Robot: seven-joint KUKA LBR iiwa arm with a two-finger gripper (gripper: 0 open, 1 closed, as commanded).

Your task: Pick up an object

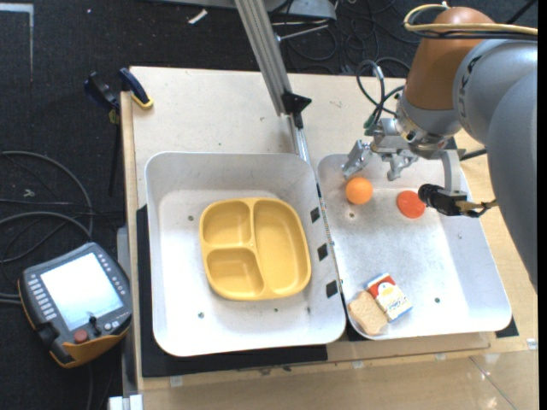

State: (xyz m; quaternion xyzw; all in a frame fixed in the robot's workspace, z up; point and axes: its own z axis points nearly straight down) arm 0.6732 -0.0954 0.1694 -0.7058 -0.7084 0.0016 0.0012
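Nearest item: tan biscuit [367,314] and small red-and-white carton [391,297], touching each other, at near rim of right bin [444,263].

Left bin [162,229]: holds yellow three-compartment plate [255,248], lying flat near the middle.

Right bin, far end: orange ball [360,191] resting on the floor; red ball [411,204] near it, not touching.

Gripper [374,167]: hangs just above and behind orange ball, fingers [354,162] spread, nothing between them.

Probable pick: orange ball, being closest to the gripper.

Handling, judged by look alone: small, round, likely light; smooth surface, so probably slippery and apt to roll if nudged off-centre. Cannot tell whether hard or soft.

Hold advised: across the widest girth, one finger each side, coming straight down so both pads meet it together; gentle closure in case of a yielding shell.

Hazard: bin's inner wall near on one side, leaving less room for that finger.
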